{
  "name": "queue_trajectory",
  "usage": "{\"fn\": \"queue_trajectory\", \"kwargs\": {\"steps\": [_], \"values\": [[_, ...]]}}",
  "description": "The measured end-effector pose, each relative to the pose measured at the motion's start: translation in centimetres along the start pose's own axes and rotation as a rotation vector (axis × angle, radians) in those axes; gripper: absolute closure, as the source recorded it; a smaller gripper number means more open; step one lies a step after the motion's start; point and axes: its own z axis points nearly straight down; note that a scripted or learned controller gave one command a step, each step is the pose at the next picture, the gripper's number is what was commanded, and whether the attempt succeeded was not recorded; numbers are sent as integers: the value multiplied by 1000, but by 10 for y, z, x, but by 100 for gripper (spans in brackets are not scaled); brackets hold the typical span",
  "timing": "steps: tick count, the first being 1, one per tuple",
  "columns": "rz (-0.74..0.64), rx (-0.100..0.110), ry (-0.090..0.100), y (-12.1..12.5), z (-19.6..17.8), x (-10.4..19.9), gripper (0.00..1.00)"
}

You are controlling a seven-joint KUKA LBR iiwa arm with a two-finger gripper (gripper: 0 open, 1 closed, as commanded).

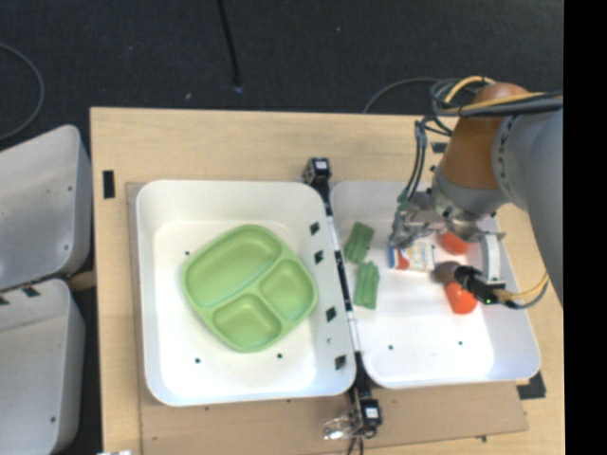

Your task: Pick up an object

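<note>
Basically, the left bin (161, 368) holds a green divided plate (249, 287); the right bin (474, 368) holds the arm (484, 154), two green blocks (359, 243), an orange piece (461, 298) and a small red-white item (414, 256) at the gripper (410, 238) (finger state: cannot tell). Best move, I judge: center over that item, away from the bin wall, before lifting.
</note>
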Motion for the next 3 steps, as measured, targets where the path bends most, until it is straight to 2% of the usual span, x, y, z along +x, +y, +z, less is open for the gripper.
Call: {"fn": "queue_trajectory", "kwargs": {"steps": [1,2,3], "values": [[-12,14,6,12,-53,1,100],[-13,16,6,14,-90,-1,100],[-16,21,8,-3,-86,45,100]]}}
